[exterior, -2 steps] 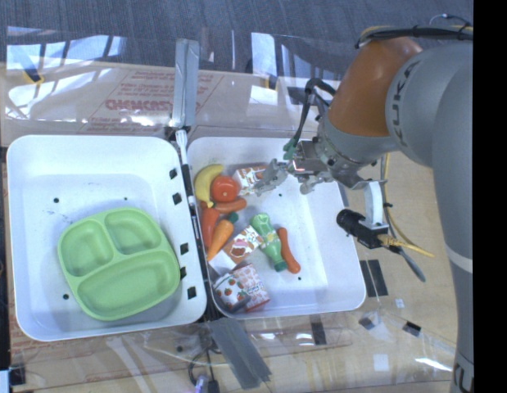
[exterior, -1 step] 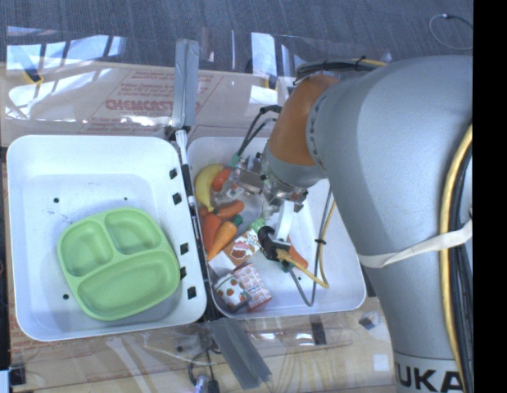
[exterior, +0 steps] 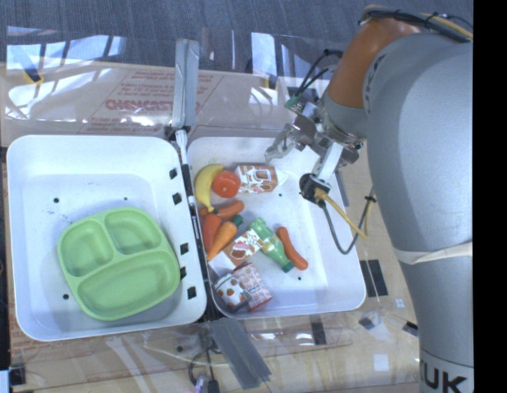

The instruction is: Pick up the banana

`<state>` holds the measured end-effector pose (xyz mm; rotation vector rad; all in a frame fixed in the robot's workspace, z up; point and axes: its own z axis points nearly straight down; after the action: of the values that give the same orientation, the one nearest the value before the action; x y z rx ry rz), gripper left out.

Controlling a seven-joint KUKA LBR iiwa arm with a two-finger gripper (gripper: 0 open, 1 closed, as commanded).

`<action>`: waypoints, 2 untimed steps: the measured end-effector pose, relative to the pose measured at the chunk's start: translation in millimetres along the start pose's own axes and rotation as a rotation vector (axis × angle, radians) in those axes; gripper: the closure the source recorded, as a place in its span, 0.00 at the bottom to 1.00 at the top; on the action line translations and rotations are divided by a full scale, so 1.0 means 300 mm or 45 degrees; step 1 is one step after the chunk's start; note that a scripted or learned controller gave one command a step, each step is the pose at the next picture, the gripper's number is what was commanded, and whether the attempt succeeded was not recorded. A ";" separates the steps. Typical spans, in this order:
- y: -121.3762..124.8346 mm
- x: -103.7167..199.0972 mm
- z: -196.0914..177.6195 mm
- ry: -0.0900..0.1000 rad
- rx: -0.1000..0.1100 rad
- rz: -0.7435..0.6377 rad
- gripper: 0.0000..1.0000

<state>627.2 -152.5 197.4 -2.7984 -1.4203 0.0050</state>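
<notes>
claw (exterior: 292, 144) sits over the far edge of the right bin (exterior: 343, 285), hanging off the grey arm (exterior: 425, 137) that comes in from the right under its orange band; how wide it stands cannot be told from this slanted view, since the metal parts at the wrist blur together, and nothing is seen held in it. the banana (exterior: 204, 183) lies in the far left corner of that same right bin, curved along the divider wall, its near end touching a red tomato-like piece (exterior: 225, 184) and a small printed packet (exterior: 257, 178) just to the right of that. nearer in the bin lie carrots (exterior: 220, 234), a green bottle (exterior: 271, 246), another long orange-red piece (exterior: 292, 249) and a printed carton (exterior: 243, 286) at the near edge. the left bin (exterior: 40, 219) holds a green divided plate (exterior: 118, 262). as for progress, the pick looks not yet made: the banana rests on the bin floor, apart from the claw, which stands to its right and a little farther back. what seems left is to bring the claw left over the banana, come down around it without catching the tomato piece pressed against it, close and lift it clear. the crowding by the divider wall looks like the awkward part.
</notes>
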 end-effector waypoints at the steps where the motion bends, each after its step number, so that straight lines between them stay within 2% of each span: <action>1: -0.043 0.151 -0.075 -0.002 0.001 -0.056 0.00; 2: -0.049 0.156 -0.103 -0.006 0.009 -0.068 1.00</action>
<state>643.1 -106.2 228.2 -2.7557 -1.4926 0.0163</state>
